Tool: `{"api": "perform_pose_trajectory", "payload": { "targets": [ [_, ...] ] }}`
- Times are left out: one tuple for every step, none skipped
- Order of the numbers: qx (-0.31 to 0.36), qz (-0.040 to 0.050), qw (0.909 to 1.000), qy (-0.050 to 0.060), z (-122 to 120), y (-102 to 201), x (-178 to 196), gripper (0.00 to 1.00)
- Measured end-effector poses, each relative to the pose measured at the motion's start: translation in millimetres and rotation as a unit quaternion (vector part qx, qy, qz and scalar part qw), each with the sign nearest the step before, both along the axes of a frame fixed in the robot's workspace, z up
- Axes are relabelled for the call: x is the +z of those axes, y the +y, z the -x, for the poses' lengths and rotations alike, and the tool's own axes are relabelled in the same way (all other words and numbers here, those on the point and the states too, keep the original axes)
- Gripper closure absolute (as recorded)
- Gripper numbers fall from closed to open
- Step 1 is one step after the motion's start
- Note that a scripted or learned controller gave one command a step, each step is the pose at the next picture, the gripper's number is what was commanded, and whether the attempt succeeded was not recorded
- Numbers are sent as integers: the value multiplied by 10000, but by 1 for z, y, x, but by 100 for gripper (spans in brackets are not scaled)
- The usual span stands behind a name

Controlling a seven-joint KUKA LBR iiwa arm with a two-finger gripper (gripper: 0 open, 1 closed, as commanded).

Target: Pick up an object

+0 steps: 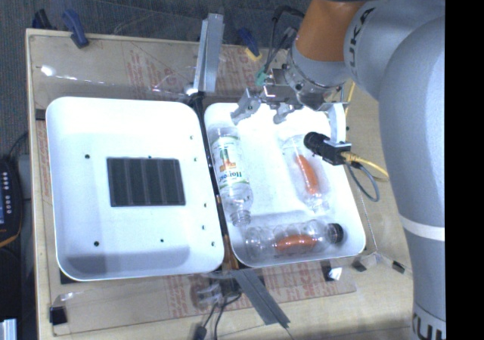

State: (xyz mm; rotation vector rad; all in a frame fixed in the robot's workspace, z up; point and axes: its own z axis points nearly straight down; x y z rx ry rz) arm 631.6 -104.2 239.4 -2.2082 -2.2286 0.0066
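Tool open over right bin; three bottles.

three bottles in right bin — left bin beside.

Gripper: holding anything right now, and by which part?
Nothing held. The grey two-finger gripper hangs open above the right white bin, clear of the three clear plastic bottles.

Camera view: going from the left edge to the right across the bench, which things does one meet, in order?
Left white bin with its dark ribbed insert → labelled clear bottle along the right bin's left wall → clear bottle with orange contents, standing farther right. The end effector hangs above that bin's far end.
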Motion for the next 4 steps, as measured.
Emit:
{"api": "perform_pose_trajectory", "payload": {
  "targets": [
    [359, -3, 9994, -3, 36, -60, -14, 0],
    [1487, 32, 9889, -30, 27, -5, -118, 0],
    [1291, -8, 9916, -12, 77, -34, -148, 0],
    [1466, 15, 9892, -36, 17, -18, -146, 0]
  ]
}}
